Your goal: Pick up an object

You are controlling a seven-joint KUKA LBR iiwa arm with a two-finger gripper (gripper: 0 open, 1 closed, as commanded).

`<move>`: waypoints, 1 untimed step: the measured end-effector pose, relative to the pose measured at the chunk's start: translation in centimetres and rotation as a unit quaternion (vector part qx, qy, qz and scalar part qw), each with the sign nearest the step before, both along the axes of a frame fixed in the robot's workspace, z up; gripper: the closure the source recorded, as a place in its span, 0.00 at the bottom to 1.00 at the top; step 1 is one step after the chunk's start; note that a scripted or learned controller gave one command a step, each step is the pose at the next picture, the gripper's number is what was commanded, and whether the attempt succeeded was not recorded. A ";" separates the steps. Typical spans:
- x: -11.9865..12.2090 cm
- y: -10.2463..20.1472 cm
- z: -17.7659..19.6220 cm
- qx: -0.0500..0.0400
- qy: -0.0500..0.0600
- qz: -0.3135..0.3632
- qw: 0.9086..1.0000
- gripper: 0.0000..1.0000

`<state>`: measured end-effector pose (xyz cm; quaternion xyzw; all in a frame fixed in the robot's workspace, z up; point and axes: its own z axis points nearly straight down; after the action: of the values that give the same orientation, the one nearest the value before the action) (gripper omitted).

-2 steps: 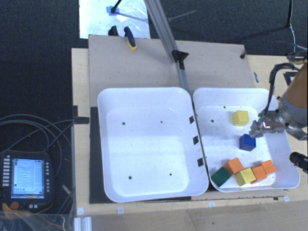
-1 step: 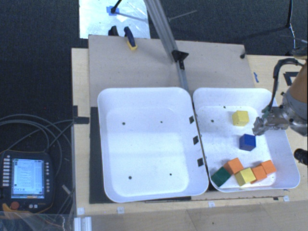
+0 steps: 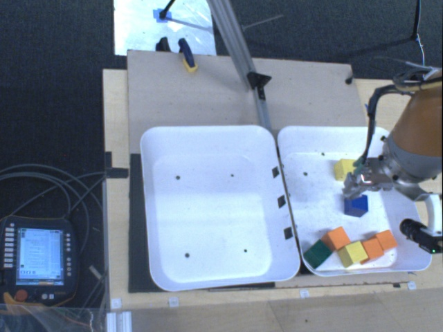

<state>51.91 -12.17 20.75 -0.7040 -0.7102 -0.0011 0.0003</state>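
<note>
At the far left, off the counter (image 3: 118, 185), a teach pendant (image 3: 36, 258) lies on the dark floor with its screen lit and cables looping above it. The left bin (image 3: 156, 158) comes next, a shallow white tray showing a few dark specks on its floor. Just beside it, touching along the middle seam, sits the right bin (image 3: 304, 140), which carries all the blocks.

In that bin a yellow block (image 3: 343, 169) lies toward the far side, and a blue block (image 3: 356, 205) sits near the middle. Along the near edge a cluster runs from a green block (image 3: 318, 254) through an orange block (image 3: 338, 238), a second yellow block (image 3: 352, 253), and two more orange blocks (image 3: 380, 243).

The gripper (image 3: 361, 183) hangs between the far yellow block and the blue block, with the arm (image 3: 415, 126) behind it on the right. The blue block lies directly on the near side of the fingers, just beside them or touching; the yellow block is just on their far left. I cannot tell whether the fingers are spread or closed, and nothing visibly sits between them. The blue block looks like the likeliest target, needing only a short shift toward the near edge.
</note>
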 end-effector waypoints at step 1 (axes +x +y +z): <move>-0.1 5.2 1.9 0.000 -0.002 0.001 1.000 1.00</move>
<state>51.79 -7.01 22.62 -0.7030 -0.7111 -0.0022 -0.0008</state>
